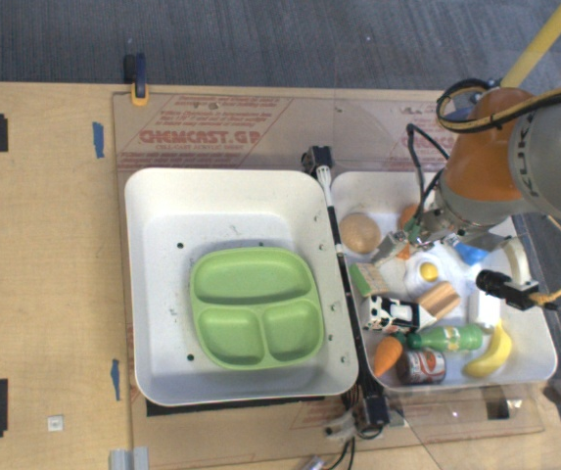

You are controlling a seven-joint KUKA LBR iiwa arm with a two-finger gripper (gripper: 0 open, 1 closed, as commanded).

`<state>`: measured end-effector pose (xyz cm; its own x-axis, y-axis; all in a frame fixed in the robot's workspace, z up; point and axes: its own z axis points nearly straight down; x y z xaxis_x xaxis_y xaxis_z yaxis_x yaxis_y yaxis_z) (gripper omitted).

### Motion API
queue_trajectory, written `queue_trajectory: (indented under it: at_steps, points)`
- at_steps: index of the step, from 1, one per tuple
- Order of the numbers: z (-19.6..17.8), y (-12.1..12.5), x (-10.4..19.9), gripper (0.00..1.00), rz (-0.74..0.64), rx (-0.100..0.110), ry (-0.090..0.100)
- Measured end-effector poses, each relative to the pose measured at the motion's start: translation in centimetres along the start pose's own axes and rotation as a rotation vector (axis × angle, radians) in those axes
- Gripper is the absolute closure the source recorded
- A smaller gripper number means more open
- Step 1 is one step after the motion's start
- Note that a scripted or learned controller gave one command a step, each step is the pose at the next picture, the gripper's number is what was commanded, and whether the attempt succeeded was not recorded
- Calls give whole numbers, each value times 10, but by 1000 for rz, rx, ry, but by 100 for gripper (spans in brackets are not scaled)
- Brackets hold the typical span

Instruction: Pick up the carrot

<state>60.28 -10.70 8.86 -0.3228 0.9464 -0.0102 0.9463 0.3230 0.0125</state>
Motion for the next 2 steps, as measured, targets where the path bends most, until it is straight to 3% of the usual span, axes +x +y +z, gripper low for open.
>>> queue_trajectory:
  at_steps: [1, 2]
  points:
    - [-1, -21, -3, 0, 419, 5, 5]
    - [4, 41, -80, 0, 253, 14, 6]
